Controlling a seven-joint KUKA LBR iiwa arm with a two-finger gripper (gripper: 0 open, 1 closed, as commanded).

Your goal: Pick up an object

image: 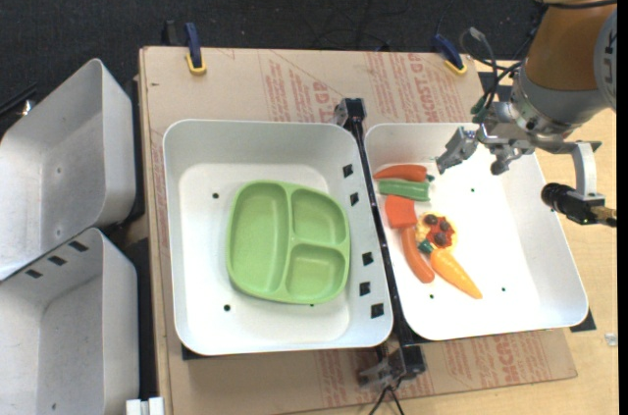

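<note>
- Camera view, right of the frame: the arm point(569, 30) reaches in over the right bin point(530, 305), and its hand point(478, 152) hangs above the bin's upper part with both fingers spread apart, nothing between them.
- The toy food sits along the left side of that bin, below-left of the hand: a red and green piece point(404, 180) on top, then an orange block point(398, 211), a small pizza-looking bit point(437, 230), a red sausage shape point(417, 261) and a carrot point(456, 273) lowest.
- Left bin point(196, 148), centre of the frame: a green divided plate point(289, 242) lying flat.
- Both bins sit on the brown counter point(275, 79).
</note>
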